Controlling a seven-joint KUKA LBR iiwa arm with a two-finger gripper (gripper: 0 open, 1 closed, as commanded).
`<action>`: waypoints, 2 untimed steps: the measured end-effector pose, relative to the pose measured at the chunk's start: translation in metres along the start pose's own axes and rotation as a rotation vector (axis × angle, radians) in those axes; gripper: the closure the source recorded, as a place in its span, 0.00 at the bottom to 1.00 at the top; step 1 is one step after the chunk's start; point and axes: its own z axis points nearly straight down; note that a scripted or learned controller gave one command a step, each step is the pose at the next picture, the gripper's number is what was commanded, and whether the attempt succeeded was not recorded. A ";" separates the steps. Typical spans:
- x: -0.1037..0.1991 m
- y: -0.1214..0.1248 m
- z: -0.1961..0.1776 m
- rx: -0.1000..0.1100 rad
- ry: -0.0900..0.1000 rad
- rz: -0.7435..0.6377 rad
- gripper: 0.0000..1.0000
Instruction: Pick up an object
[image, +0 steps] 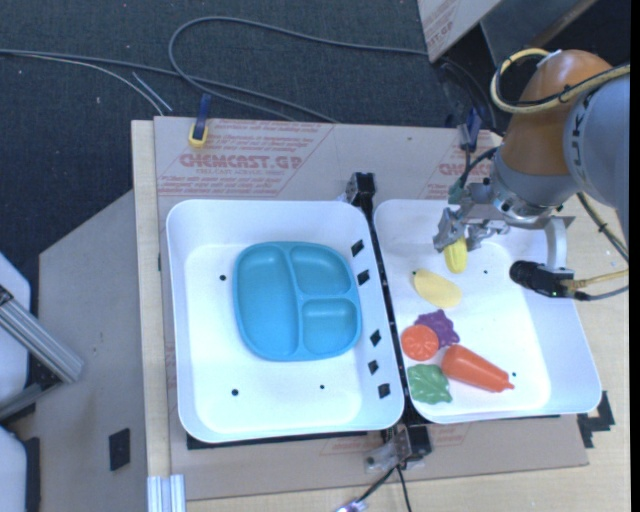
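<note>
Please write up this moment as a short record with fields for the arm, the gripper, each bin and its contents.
arm: grey KUKA arm reaching in from the right of the camera view
gripper: gripper over the far part of the right bin, shut on a small yellow object
left bin: left bin holds a blue divided plate
right bin: right bin holds a yellow lemon-like toy, purple grapes, a red-orange tomato, an orange carrot, a green leafy piece
</note>
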 end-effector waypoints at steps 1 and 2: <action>-0.009 0.007 -0.057 -0.002 -0.001 0.000 1.00; -0.005 0.003 -0.120 -0.003 -0.001 0.000 1.00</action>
